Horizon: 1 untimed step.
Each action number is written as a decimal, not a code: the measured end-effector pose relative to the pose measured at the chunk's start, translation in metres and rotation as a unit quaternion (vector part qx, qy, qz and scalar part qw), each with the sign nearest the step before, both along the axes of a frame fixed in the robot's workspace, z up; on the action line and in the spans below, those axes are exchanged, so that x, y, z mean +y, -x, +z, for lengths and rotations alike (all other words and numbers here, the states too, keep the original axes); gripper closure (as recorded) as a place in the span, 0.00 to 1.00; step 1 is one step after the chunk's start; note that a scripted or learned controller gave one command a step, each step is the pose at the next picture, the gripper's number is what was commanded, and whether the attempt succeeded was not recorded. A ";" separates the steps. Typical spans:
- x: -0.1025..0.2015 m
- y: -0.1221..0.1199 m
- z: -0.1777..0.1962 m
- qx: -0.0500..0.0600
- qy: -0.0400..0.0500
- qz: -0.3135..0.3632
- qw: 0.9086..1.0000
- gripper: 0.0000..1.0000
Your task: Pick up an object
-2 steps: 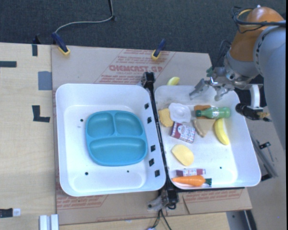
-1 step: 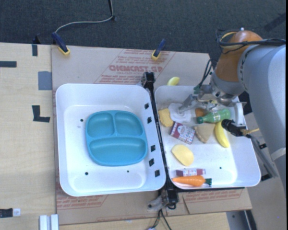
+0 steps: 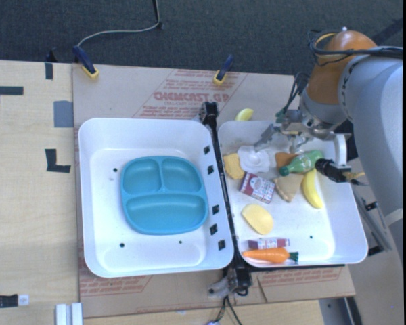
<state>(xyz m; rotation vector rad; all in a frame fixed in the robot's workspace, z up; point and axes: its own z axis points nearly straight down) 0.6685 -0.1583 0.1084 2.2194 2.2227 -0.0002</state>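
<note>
Objects for picking lie scattered in the right-hand white bin [image 3: 325, 246]: a banana [image 3: 312, 188] near its right side, a green bottle-shaped toy [image 3: 303, 162] just above it, an orange piece [image 3: 284, 158] beside that, and a clear plastic cup [image 3: 252, 160] toward the middle. Below the cup sits a small red-and-white packet [image 3: 258, 187], with a tan wedge [image 3: 286, 187] to its right and a yellow lemon-like piece [image 3: 257, 218] lower down. A carrot [image 3: 266, 254] lies along the bin's near edge. The tool [image 3: 282, 133] hangs over the bin's far part, above the cup and the orange piece; I cannot tell how it stands. The left bin [image 3: 95, 181] holds a blue divided plate [image 3: 165, 193]. Both bins rest on cardboard [image 3: 176, 93] on the desk [image 3: 27, 202].
</note>
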 end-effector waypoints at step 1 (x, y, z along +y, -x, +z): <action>-0.008 0.020 -0.020 -0.004 0.001 0.001 1.000 0.00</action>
